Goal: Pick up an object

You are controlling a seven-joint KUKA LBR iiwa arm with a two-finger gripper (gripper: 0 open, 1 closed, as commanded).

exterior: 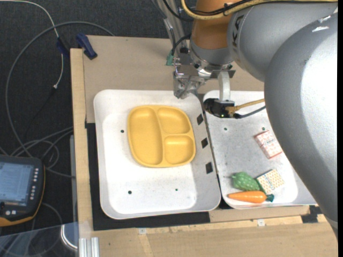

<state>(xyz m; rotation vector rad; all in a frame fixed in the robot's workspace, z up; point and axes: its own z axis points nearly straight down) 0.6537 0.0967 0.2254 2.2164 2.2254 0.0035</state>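
Dark carpet surrounds the pale wooden worktop [128,58], which carries two shallow white bins side by side. In the left white bin [107,143] lies a yellow plastic plate with three compartments [161,135], towards the bin's far half. In the right white bin [238,143], near its front edge, an orange toy carrot [247,197] lies on its side, with a knobbly green toy vegetable [245,181] just behind it and a small yellow patterned card [271,181] beside that. A pink-and-white small packet [268,143] lies farther back in the same bin. The grey arm with its orange band reaches in from the right, and its pincer [184,91] hangs over the far rim of the left bin, just beyond the yellow plate. Whether the pincer is open or closed cannot be told at this angle. A handheld grey control pendant with a screen [19,186] rests on the floor at the left.
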